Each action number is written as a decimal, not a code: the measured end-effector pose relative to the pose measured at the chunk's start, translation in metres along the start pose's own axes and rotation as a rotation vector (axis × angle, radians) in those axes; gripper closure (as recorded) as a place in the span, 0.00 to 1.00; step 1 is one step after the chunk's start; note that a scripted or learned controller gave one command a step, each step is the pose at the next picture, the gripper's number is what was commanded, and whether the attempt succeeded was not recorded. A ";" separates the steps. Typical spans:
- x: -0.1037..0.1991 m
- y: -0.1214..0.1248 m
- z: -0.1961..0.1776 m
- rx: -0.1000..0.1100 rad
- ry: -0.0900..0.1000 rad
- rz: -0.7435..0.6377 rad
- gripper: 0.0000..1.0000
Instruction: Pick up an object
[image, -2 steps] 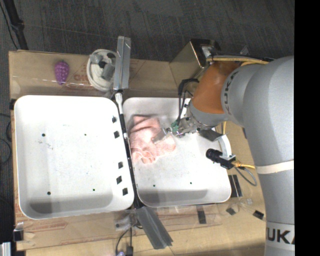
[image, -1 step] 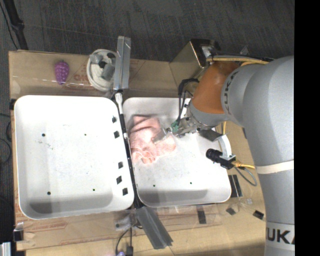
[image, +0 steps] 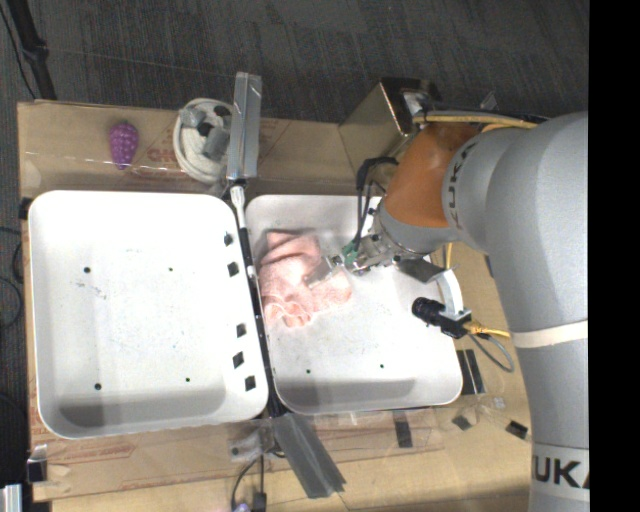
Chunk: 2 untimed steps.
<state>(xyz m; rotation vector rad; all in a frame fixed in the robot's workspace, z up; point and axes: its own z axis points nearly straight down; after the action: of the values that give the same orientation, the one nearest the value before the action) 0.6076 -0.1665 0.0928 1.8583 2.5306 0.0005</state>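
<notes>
A crumpled pink cloth (image: 297, 280) lies in the right bin (image: 380, 375), against its left wall. My gripper (image: 330, 268) reaches in from the right and hangs right over the cloth's right edge, its tips at or just above the fabric. From this angle the tips blend into the cloth, so I cannot make out how they stand. The grey arm with its orange band (image: 425, 175) covers the bin's upper right part.
The left bin (image: 130, 310) stands beside it, past a divider with black clips (image: 243, 330). Behind the bins lie a purple grape-like toy (image: 123, 143) and a white coil of cable (image: 203, 135) on the cardboard.
</notes>
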 end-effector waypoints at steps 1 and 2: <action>0.000 0.000 0.000 0.000 0.000 0.000 0.00; 0.000 0.000 0.000 0.000 0.000 0.000 0.00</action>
<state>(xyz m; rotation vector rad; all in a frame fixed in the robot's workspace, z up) 0.6076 -0.1665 0.0928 1.8583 2.5306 0.0005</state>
